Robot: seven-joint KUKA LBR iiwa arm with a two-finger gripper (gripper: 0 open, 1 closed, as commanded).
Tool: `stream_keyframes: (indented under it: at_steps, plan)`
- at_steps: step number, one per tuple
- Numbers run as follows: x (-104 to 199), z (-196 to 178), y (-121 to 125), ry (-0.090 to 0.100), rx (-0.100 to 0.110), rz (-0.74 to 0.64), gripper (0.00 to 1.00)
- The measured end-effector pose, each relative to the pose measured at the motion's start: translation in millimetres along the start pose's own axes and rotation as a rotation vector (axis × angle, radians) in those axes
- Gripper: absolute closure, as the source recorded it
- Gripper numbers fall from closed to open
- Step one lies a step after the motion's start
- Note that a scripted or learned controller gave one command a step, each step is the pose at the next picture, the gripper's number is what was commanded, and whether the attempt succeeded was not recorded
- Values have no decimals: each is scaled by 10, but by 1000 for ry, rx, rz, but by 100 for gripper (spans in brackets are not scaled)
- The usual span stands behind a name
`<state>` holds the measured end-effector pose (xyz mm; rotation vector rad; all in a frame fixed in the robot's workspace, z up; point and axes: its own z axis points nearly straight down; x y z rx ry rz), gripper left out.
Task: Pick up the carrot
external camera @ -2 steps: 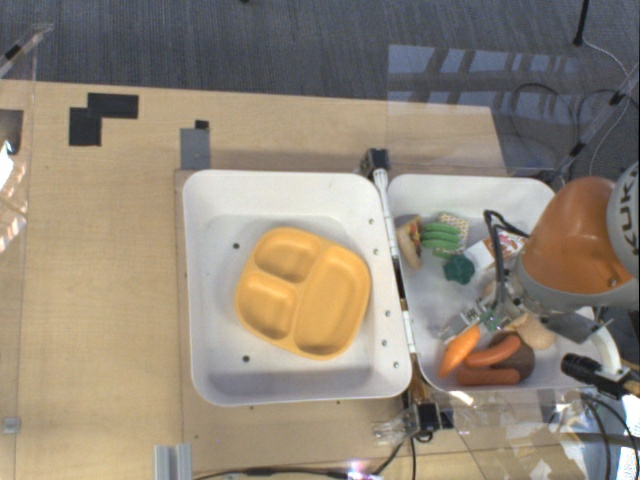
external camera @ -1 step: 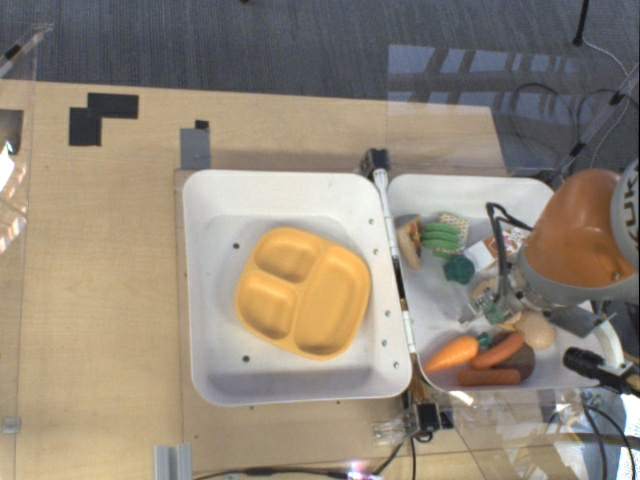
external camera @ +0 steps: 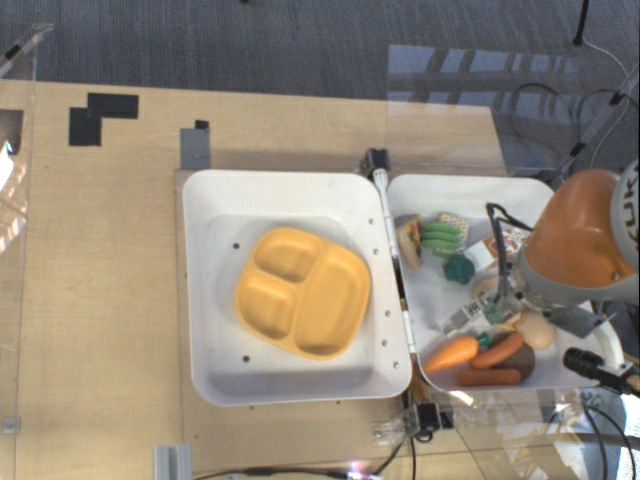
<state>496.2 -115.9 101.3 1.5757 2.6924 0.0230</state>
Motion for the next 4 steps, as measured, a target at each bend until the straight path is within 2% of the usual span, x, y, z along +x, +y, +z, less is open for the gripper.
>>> stream_keyframes:
  at_steps: [1, 2, 3, 4]
  plan:
    - [7, 112, -30, 3, 5, -272, 0]
    - [3, -7, 7, 0, -1, -273, 100]
    - [766, -846, 717, 9, 13, -4, 100]
    - [0, -418, 240, 8, 18, -260, 100]
